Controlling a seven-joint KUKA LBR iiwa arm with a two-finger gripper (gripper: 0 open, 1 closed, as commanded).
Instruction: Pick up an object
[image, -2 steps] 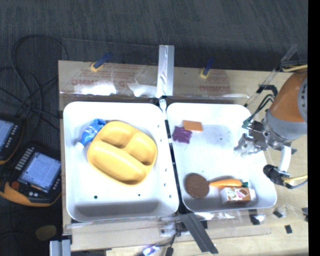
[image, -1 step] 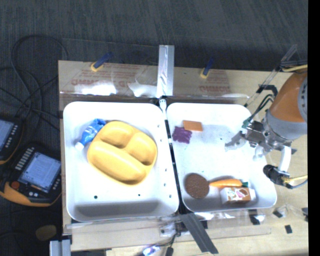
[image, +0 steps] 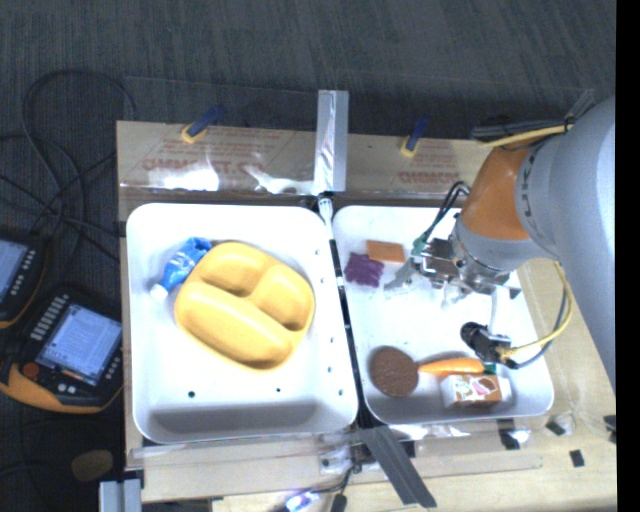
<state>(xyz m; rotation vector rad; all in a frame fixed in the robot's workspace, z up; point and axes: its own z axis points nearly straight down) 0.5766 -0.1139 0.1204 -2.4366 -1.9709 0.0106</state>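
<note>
- Nearest the lens: grey arm (image: 590, 190), smooth and rounded, orange-banded above the wrist, angled in from the right over the right bin (image: 420, 325).
- Just below: gripper (image: 440, 270), low over the far half of that bin and close to two small pieces. Open or closed, impossible to tell from this angle. Nothing seen in its hold.
- Along the right bin's front edge: small printed carton (image: 472, 390), boxy, red and white, touching a slim orange carrot-shaped piece (image: 450, 366). Beside them a brown disc (image: 395, 371), flat, round and rough like a biscuit. All three well apart from the gripper, apparently scattered as loose pick targets.
- In the left bin (image: 230, 400): big yellow loaf-shaped form (image: 245, 302), glossy and lobed, covering much of the floor. Probably too broad for a two-finger grasp.
- Against its far-left side, touching: crumpled blue wrapper (image: 180, 262), shiny and creased.
- At the far side of the right bin: purple piece (image: 363, 269), soft-looking and lumpy, and next to it a flat tan block (image: 385, 251). Likeliest candidates for the pick, judging by nearness to the gripper alone.
- Beyond both bins: cardboard backing (image: 230, 150) under clear plastic, held by a blue clip (image: 205, 122) and a yellow clip (image: 410, 143), presumably to keep the sheet flat.
</note>
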